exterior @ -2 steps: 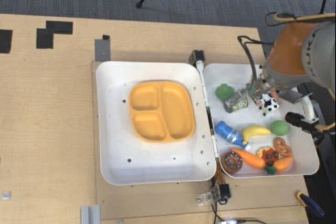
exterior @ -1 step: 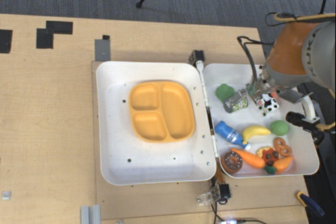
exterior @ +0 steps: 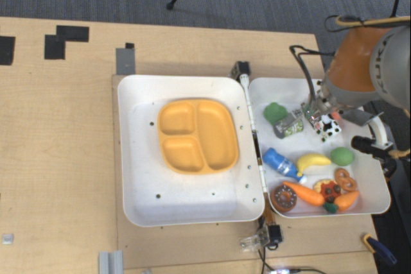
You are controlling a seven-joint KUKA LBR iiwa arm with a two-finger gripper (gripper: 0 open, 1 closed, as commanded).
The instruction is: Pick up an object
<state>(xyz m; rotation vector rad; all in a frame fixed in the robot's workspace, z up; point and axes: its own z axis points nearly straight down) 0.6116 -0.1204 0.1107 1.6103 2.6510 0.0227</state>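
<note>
Above right bin (exterior: pixel 384 199) (cluttered), pincer (exterior: pixel 316 113)

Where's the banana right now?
In the camera view, the banana lies in the right bin, between the blue bottle and the green ball, above the carrot.

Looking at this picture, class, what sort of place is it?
Probably a robotics lab bench: a grey arm reaches over two white bins, one holding toy food such as a banana.

- small black-and-white spotted toy (exterior: pixel 331 129), upright-ish, in the white right-hand bin (exterior: pixel 379 199), upper middle
- green round plastic piece (exterior: pixel 275 113) left of toy
- yellow plastic banana (exterior: pixel 313 162) below toy
- orange plastic carrot (exterior: pixel 304 193) lower, lying flat
</note>
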